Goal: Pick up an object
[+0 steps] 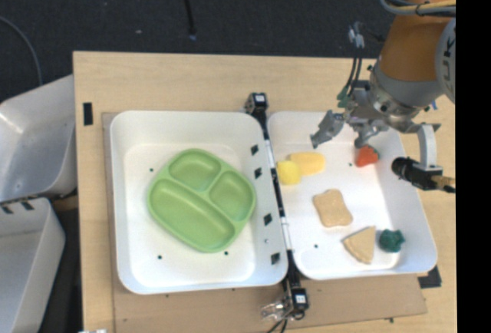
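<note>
The right bin point(307, 258) holds a yellow toy point(300, 166), a red piece point(367, 156), a tan bread-like slice point(332, 208), a tan wedge point(360, 245) and a small dark green piece point(392, 239). My gripper point(344, 133) hangs over the far part of this bin, its fingers spread open. One finger point(326, 130) points toward the yellow toy, the other point(364, 136) sits just above the red piece. Nothing lies between the fingers.
The left bin point(130, 247) carries a green divided plate point(201, 199). A black clip divider point(268, 186) joins the two bins. A white box point(31, 140) stands off the bench at left. Cables hang beside the arm at right.
</note>
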Available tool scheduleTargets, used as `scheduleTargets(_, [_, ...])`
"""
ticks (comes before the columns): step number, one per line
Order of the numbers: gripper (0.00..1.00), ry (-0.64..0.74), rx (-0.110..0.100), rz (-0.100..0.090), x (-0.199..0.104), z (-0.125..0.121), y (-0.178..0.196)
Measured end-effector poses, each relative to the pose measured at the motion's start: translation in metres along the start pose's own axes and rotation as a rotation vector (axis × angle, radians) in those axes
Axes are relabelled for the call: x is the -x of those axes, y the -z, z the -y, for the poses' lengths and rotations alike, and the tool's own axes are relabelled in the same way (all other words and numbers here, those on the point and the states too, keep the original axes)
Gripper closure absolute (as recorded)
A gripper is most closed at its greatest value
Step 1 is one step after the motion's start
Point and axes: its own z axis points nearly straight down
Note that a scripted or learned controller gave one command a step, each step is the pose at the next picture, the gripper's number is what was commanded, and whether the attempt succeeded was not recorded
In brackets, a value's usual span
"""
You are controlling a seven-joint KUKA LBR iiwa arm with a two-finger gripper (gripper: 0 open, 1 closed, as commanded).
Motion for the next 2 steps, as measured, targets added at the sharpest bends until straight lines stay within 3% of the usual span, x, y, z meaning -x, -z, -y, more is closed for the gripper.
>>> scheduleTargets(1, [0.0, 0.003, 0.013, 0.001, 0.0, -0.002, 0.007])
scheduleTargets(2, [0.0, 0.0, 0.009, 0.002, 0.001, -0.01, -0.052])
